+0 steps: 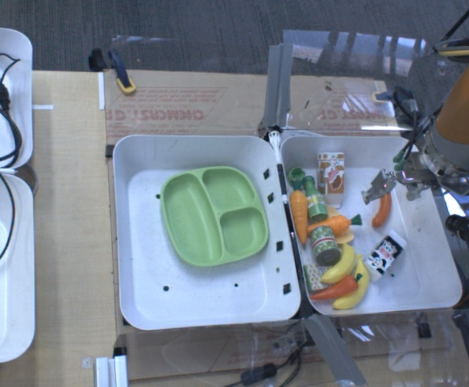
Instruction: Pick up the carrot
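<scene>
Left of the open-fingered gripper [377, 190], well apart, the orange plastic carrot [299, 214] lies lengthwise along the bin divider [286, 216].

Grey arm [460, 147], orange band [464, 111]; black cables, metallic end effector [377, 190]

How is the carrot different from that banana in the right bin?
The carrot is orange with a green top; the banana is yellow. The carrot is straight and lies along the bin's left wall; the banana is curved and sits lower, nearer the bin's middle. Both are toy foods lying flat in the same pile.
</scene>
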Controlling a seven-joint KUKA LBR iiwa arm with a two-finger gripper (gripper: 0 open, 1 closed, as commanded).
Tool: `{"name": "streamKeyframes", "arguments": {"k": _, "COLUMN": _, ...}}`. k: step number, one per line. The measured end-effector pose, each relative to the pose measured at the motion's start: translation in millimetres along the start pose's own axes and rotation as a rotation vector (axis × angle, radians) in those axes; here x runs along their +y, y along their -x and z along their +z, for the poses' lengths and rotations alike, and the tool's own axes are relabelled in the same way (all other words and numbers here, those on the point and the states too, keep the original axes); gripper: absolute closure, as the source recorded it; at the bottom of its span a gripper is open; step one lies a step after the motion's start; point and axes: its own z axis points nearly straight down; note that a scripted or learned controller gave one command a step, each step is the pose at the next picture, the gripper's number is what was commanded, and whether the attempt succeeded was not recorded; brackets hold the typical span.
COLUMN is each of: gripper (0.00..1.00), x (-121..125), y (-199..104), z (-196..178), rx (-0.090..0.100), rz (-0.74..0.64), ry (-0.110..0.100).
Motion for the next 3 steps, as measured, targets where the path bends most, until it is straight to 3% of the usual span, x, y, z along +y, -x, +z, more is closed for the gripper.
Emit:
{"name": "streamKeyframes", "arguments": {"k": 1, "gripper": 0.00, "x": -25.8, "y": -69.1, "z": 64.6, "rx": 0.000, "rz": 0.215, "ry": -0.001}}
{"name": "streamKeyframes", "arguments": {"k": 2, "gripper": 1.00, "x": -26.1, "y": -67.5, "z": 58.9, "rx": 0.000, "rz": 0.219, "ry": -0.006}}
{"name": "streamKeyframes", "arguments": {"k": 3, "gripper": 1.00, "x": -82.8, "y": -130.0, "z": -23.4, "rx": -0.002, "rz": 0.578, "ry": -0.001}}
